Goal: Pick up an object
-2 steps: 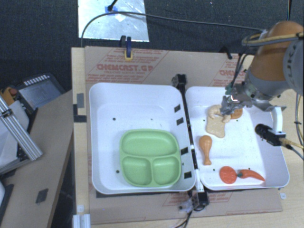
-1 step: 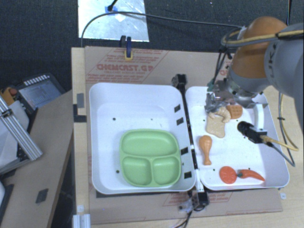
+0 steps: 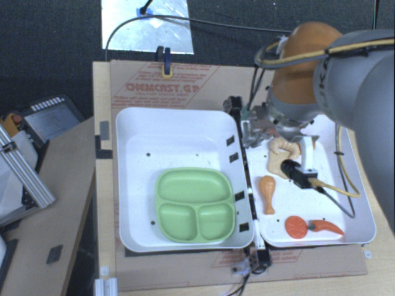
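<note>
The arm (image 3: 345, 73) hides part of the right bin (image 3: 361, 224), perhaps some objects.

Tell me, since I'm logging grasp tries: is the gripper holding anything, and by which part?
It cannot be told. The gripper sits low at the right bin's upper left, beside the beige toy; the wrist hides what lies between its fingers.

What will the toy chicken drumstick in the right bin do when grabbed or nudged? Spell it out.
The chicken drumstick looks like moulded plastic, so probably stiff and light for its size. Its rounded, bulbous top and thin shank suggest it may pivot or roll if pushed off-centre. The glossy-looking surface could slip from a pinch on the wide end; the narrow shank seems the safer hold.
</note>
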`<action>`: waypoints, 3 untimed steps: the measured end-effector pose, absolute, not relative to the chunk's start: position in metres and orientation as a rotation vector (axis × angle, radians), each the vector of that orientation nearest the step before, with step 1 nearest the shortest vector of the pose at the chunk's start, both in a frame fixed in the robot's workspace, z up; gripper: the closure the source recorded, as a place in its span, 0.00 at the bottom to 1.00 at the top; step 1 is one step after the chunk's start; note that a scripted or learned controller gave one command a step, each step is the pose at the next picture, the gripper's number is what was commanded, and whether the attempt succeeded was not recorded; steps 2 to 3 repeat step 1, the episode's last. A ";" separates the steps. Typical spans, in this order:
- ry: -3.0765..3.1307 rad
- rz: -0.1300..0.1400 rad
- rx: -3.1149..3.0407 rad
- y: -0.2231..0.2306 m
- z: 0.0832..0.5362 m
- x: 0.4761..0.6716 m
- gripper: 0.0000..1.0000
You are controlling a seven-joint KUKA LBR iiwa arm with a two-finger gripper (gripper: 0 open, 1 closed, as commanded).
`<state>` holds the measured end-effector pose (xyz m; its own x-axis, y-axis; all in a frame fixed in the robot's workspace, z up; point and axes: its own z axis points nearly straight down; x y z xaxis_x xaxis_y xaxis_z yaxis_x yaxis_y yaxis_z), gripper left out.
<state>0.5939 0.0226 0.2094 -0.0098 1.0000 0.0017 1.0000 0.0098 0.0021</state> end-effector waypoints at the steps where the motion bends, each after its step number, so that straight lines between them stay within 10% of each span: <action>1: 2.234 0.001 2.212 0.075 0.207 0.576 1.00; 3: 2.234 0.001 2.212 0.075 0.207 0.576 1.00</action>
